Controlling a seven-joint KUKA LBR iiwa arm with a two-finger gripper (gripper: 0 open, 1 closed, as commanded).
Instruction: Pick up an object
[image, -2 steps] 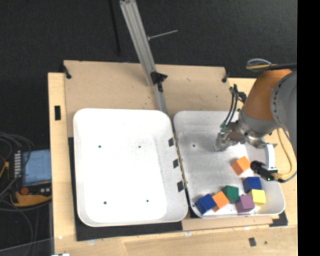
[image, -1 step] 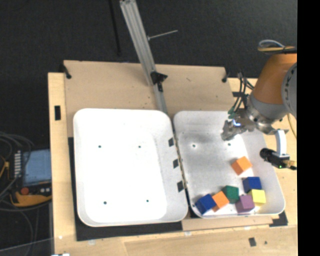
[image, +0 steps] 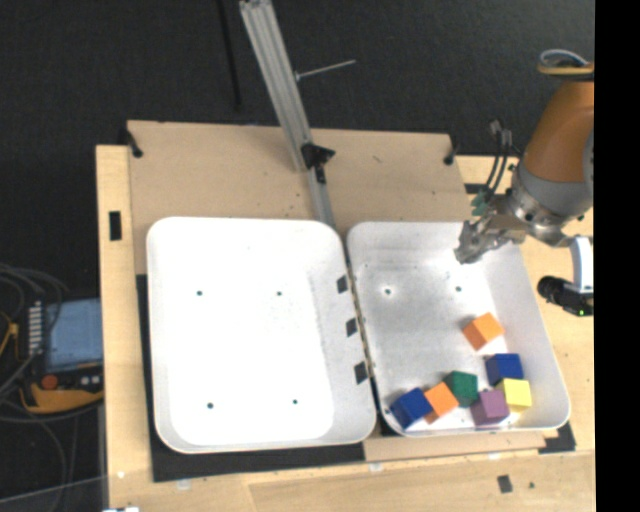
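While the grey KUKA arm w/ its orange band (image: 560, 120) reaches in from the right, its two-finger gripper (image: 472, 248) hangs over the upper right part of the right-hand shallow white bin (image: 400, 260), above bare floor, well apart from every block; nothing sits between its tips, and whether they are spread or closed can't be told at this res. The pickable things are all in that same bin, bunched toward the near edge: a lone orange cube (image: 484, 330) sits by itself mid-right, closest to the gripper, and below it a loose cluster runs along the bottom wall, w/ a blue cube (image: 411, 407) at the left end, a second orange block (image: 441, 399) touching it, a green block (image: 463, 385) just beside, then a purple block (image: 490, 407), a yellow cube (image: 517, 393) and a dark blue cube (image: 505, 367) stacked close on the right. The left-hand white bin (image: 250, 330) lies beside it. Judging from the layout, the pick hasn't begun; the lone orange cube looks the easiest target since it has free space on all sides, whereas the clustered blocks leave little room for fingers btw neighbours.
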